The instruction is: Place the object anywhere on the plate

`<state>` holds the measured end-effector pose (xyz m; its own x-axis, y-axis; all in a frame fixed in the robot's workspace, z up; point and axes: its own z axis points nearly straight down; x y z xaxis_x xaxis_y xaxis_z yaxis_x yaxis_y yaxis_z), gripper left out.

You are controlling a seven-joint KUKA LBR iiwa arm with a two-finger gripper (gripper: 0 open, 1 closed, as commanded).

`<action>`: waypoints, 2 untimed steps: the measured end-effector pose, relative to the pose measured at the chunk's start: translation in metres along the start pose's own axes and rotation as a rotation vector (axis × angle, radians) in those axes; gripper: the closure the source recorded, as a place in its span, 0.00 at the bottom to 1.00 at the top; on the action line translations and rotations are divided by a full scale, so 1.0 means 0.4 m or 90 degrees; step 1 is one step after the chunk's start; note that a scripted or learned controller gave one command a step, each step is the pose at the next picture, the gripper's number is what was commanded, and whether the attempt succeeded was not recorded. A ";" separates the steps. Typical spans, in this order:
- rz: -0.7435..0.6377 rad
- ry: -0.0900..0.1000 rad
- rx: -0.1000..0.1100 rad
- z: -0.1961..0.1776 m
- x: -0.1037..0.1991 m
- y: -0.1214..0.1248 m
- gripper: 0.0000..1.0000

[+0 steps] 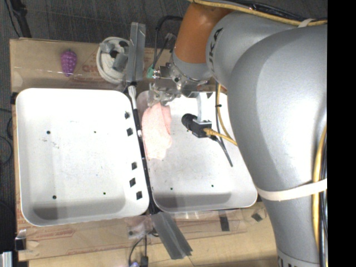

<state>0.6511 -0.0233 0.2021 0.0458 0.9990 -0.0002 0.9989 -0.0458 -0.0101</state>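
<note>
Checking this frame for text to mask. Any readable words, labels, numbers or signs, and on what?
None readable.
Arm, by the orange band: dark vertical lettering, too blurred to read.
Bench, strip above the left bin: faint reddish print, too blurred to read.
Both bins, the pink object and the purple item: no text visible.

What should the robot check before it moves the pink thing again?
1. Pink object in sight, in the right bin by the divider: ok.
2. Pincer right above the object's top end: ok.
3. Object gripped: cannot tell, the wrist hides it.
4. Plate found: cannot tell, none recognisable.
5. Yellow cable trailing beside the object, may snag: not ok.
6. Left bin free of the arm: ok.
</note>
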 end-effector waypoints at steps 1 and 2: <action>-0.007 0.000 -0.004 -0.072 0.004 -0.001 1.00; -0.265 -0.001 -0.002 -0.055 0.099 -0.058 1.00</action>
<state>0.6299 0.0172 0.2245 -0.3622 0.9321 0.0014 0.9321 0.3622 -0.0067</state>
